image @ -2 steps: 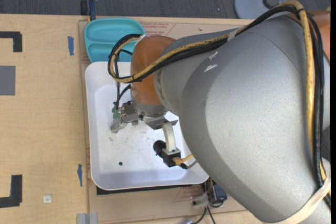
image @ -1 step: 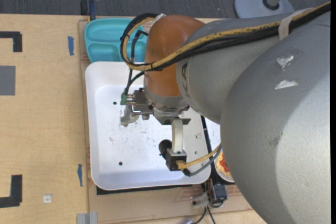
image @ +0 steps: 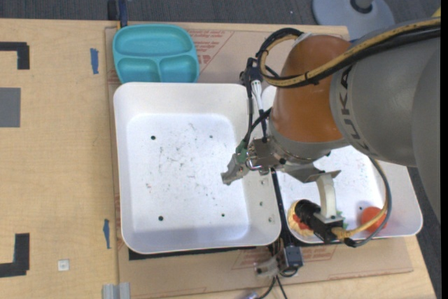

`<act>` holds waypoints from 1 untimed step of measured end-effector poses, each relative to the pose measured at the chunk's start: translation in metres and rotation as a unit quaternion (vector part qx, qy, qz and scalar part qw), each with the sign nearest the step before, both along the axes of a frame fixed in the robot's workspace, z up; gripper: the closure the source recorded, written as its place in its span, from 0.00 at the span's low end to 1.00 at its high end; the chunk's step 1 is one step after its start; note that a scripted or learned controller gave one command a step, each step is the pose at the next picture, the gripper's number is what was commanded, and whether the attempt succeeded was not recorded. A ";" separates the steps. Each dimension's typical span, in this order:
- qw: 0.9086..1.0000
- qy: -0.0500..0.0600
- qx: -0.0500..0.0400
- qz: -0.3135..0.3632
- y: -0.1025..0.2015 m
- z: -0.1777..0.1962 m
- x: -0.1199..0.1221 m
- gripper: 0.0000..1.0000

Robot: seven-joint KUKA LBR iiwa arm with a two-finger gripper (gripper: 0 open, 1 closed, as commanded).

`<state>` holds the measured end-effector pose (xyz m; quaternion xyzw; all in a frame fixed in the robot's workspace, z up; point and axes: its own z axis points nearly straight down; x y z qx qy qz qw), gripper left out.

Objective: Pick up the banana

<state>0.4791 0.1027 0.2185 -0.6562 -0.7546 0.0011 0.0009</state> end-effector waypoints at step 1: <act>1.000 0.001 0.000 0.020 0.083 -0.106 -0.001 0.00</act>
